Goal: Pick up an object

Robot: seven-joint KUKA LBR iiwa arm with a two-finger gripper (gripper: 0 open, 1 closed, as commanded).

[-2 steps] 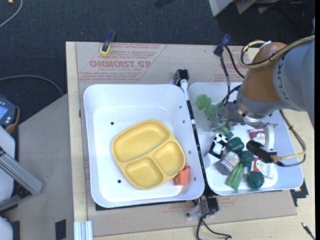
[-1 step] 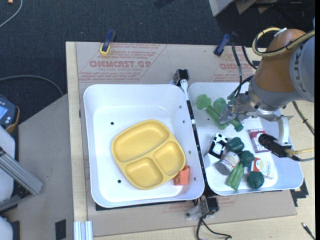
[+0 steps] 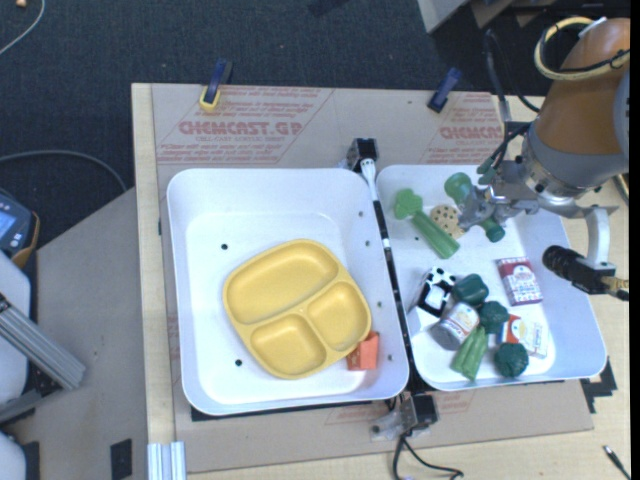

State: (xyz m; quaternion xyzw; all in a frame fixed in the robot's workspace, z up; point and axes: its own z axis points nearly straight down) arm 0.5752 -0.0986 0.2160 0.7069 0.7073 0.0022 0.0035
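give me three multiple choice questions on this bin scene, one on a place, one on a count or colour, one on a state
1. Where does the orange block lie?
A. in the left bin, beside the yellow tray
B. in the right bin, among the green toys
C. on the carpet

2. How many compartments has the yellow tray?
A. two
B. three
C. five

3. Where is the pincer now?
A. over the left bin
B. over the far part of the right bin, by green toys
C. outside both bins, over the carpet

Answers:
1. A, the block sits by the tray's near right corner, inside the left bin.
2. B, one long section and two smaller ones show.
3. B, the arm reaches from the right and its tip is above the right bin's far part.
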